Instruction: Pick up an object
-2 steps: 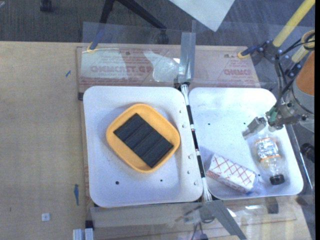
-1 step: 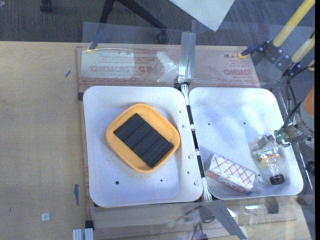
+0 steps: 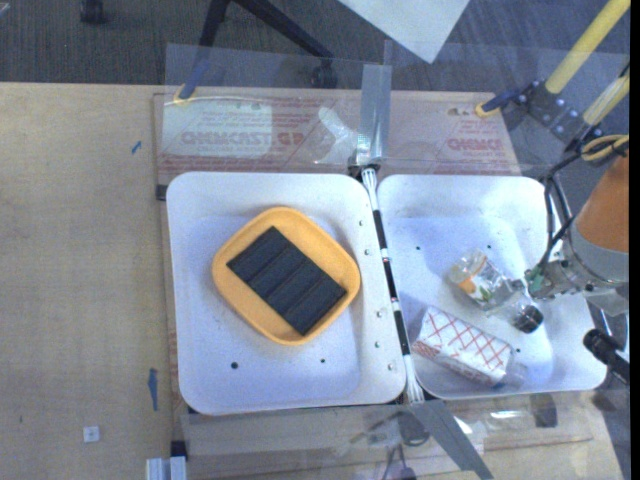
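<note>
In the left bin (image 3: pixel 200 358) lies a yellow rounded-square dish (image 3: pixel 240 288) with a black ribbed panel (image 3: pixel 286 280) on top. In the right bin (image 3: pixel 440 218) a crumpled clear packet with orange and green inside (image 3: pixel 477 278) sits near the middle. A white box with a red lattice print (image 3: pixel 462 345) rests at the front of that bin. My gripper (image 3: pixel 530 301) is low in the right bin, just right of the clear packet and behind the box's right end. Nothing visibly sits in it.
The arm's orange band (image 3: pixel 610 218) and grey wrist hang over the right bin's right edge. A ridge (image 3: pixel 385 288) divides the two bins. Clear plastic sheeting (image 3: pixel 340 133) lies behind the bins. Yellow poles (image 3: pixel 590 38) stand at the back right.
</note>
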